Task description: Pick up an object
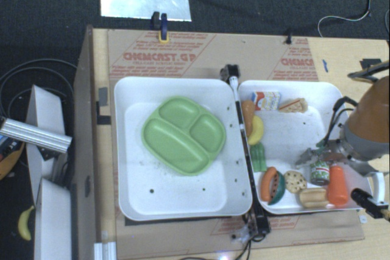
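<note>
— Clutter first: what lies to the left of the table (183,49)?

— A coil of black cable (24,85) on the dark floor, a white box (46,112) and a silvery bar (36,134) across it. Something yellow (24,223) shows low down, too small to name.

— And on the table itself?

— Two white bins side by side. The left bin (131,192) holds a green divided plate (184,135), lying flat near its middle. The right bin (311,125) is crowded: along its left wall an orange piece (247,111), a yellow banana (258,129) and a green piece (258,156); at the back a small carton (265,100) and a sandwich wedge (294,106); along the front a burger-like toy (272,185), a cookie (295,181), a bread roll (313,196), a small can (319,175) and an orange bottle (337,184).

— Where is the hand?

— The hand (312,155) sits low over the right bin's front right part, just above the can, with the cookie and bottle close by on either side. The arm (372,122) enters from the right and is cut off by the edge.

— Is it holding anything?

— I cannot tell. The metal parts blur together against the can, so whether it is spread or closed is unclear.
</note>
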Controlling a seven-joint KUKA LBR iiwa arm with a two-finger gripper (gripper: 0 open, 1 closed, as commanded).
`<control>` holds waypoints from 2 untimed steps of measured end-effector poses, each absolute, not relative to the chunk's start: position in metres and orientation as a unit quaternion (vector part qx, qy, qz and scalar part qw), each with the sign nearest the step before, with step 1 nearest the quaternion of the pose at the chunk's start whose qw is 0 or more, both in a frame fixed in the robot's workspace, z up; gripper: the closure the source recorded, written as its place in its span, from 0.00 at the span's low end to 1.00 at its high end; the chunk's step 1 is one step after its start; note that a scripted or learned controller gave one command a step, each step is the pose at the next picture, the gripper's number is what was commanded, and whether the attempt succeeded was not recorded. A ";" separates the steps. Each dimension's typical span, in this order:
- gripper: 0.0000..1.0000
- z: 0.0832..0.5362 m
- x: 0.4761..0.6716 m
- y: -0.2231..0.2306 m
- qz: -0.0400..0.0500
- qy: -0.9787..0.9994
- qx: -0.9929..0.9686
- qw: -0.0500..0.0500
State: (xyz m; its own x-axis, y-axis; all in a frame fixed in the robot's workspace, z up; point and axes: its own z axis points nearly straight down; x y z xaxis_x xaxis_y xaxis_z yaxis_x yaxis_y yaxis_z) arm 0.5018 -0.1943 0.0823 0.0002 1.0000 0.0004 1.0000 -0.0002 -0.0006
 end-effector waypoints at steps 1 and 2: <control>0.00 0.089 0.547 -0.131 -0.001 -0.710 -0.705 -0.002; 0.00 0.087 0.665 -0.094 0.006 -0.711 -0.704 0.001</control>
State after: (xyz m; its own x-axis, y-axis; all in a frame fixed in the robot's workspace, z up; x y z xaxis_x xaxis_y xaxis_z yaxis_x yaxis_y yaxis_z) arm 0.6654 -0.0943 0.0870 -0.0100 0.9999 -0.0069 0.9999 0.0099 -0.0107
